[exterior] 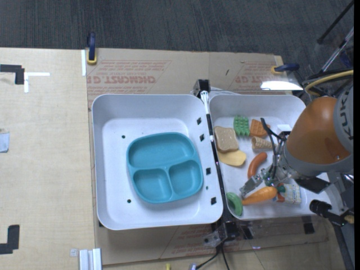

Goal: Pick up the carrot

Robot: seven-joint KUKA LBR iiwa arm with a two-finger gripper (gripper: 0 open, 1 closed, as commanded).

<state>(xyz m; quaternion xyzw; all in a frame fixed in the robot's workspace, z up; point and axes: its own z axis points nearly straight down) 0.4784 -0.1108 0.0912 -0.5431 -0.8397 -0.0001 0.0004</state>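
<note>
Tool [254, 183] touches carrot [260, 195] in right bin [225, 151].

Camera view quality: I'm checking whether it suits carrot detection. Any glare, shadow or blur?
Camera view: even lighting, one bright glare patch on the cardboard above the right bin; the carrot is reasonably sharp, partly crowded by the gripper; soft shadows only.

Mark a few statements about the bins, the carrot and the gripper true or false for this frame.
1. The blue tray sits in the left bin. True.
2. The carrot lies on the tray. False: it lies in the right bin, near the front.
3. The gripper is over the right bin, close to the carrot. True.
4. The bread slice is in the left bin. False: it is in the right bin.
</note>
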